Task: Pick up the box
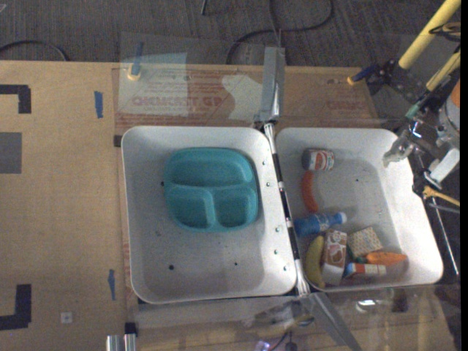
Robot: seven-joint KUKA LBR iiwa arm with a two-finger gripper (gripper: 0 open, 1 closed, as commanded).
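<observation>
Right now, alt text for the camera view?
Two white bins side by side: the left bin holds a teal tray; the right bin holds a box, can, bottle and banana. The end effector hangs over its far right corner.

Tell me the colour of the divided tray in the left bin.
Teal blue, plain with no pattern; the divided tray shows clearly in the camera view, lying in the left bin.

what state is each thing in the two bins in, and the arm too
teal divided plate: flat, right way up, in the left bin
can: on its side, right bin
red sausage: lying flat, apart from the pile
blue bottle: on its side
banana: lying at the front of the pile
box: lying in the pile, not held
gripper: at the right bin's far right edge, nothing seen in it
</observation>
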